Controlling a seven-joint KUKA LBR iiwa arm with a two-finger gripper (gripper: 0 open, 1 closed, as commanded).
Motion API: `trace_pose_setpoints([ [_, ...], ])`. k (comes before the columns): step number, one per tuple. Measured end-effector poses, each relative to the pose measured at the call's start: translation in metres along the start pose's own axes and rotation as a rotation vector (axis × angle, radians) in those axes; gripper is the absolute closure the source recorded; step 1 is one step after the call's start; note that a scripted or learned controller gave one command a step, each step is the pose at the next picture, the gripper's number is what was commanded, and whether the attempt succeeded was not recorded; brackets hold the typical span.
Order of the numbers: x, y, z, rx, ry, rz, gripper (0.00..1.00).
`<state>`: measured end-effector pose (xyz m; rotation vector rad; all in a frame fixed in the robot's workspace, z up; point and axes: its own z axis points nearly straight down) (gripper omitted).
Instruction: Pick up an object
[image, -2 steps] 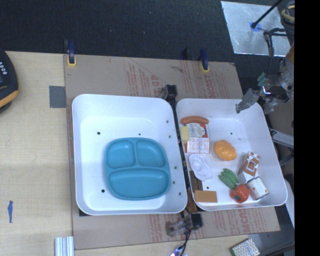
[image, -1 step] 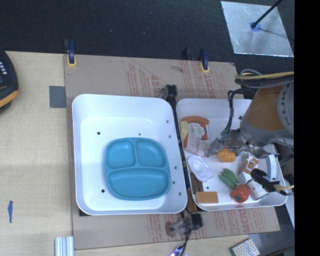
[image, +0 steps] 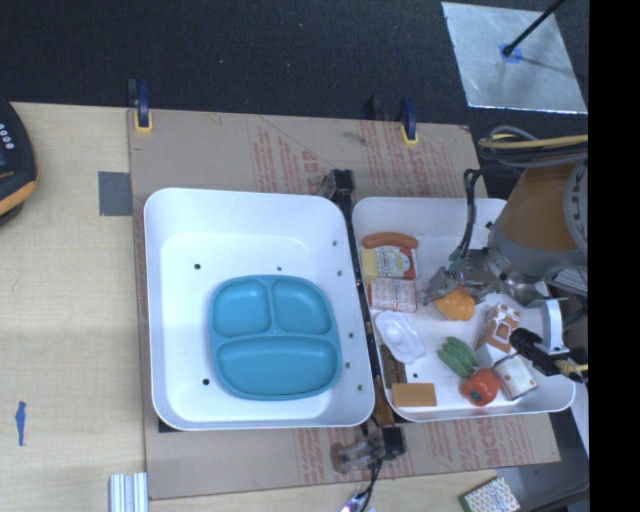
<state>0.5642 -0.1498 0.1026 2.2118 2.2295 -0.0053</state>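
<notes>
Orange object (image: 456, 304), small, rounded, glossy

The tabletop (image: 70, 330) is light wood. A big brown cardboard sheet (image: 300, 150) lies flat on it, held at the far edge by two clips (image: 142, 105). Two white bins sit side by side on the cardboard, touching in the middle. The left bin (image: 175, 230) is bigger than the right bin (image: 400, 212). A grey square of tape (image: 114, 193) sticks to the wood just beside the cardboard's left edge. A dark and orange gadget (image: 14, 160) rests at the far left edge. A small blue mark (image: 20, 422) shows near the front left.
</notes>
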Motion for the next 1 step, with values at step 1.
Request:
trace_pose_setpoints([
  [1, 0.0903, -0.0120, -0.0950, -0.006, 0.006, -0.005, 1.00],
])
